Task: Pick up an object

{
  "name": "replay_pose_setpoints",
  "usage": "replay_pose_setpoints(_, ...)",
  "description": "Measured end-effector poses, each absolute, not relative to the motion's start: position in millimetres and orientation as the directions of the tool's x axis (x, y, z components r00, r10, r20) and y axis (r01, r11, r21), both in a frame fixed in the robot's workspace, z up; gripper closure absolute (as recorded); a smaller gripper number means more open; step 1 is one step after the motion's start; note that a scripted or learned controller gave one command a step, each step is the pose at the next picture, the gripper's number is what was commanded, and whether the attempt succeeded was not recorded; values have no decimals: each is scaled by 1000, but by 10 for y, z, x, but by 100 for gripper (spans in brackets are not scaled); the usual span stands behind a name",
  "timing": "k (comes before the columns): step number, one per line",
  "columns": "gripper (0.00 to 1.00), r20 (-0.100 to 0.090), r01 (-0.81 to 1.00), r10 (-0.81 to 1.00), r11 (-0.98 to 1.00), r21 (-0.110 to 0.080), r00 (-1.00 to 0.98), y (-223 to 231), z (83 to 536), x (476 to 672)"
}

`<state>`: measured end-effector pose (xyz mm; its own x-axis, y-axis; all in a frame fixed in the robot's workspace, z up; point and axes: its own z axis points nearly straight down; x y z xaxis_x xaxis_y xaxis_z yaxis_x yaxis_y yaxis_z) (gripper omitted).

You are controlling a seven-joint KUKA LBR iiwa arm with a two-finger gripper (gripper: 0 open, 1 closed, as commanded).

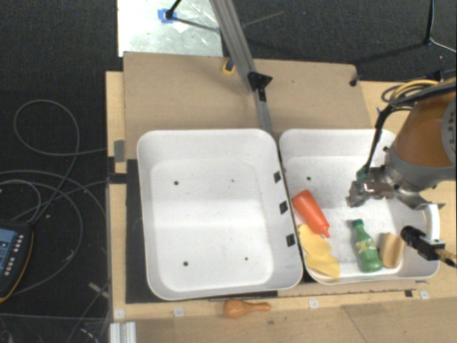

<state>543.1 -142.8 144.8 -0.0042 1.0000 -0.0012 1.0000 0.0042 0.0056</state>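
arm [428, 138] cut by right edge; gripper [360, 191] fingers indistinct

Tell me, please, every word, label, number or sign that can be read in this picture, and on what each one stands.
No text can be read here.
Green bottle: a pale label band, too small and blurred to read.
Handheld pendant on the floor at the left: a lit screen, its content too small to read.
Orange bottle: no lettering can be made out.

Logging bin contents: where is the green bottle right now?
The green bottle lies in the right bin, near its front edge, between the yellow object and a tan block.
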Motion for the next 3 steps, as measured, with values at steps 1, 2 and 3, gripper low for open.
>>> replay_pose_setpoints(1,100,-3,1000,1000,6,9,-6,-1445,2093,5473)
replay_pose_setpoints(2,100,-2,1000,1000,6,8,-6,-1449,2635,5493)
replay_pose_setpoints(3,100,0,1000,1000,9,4,-9,-1037,2637,5638)
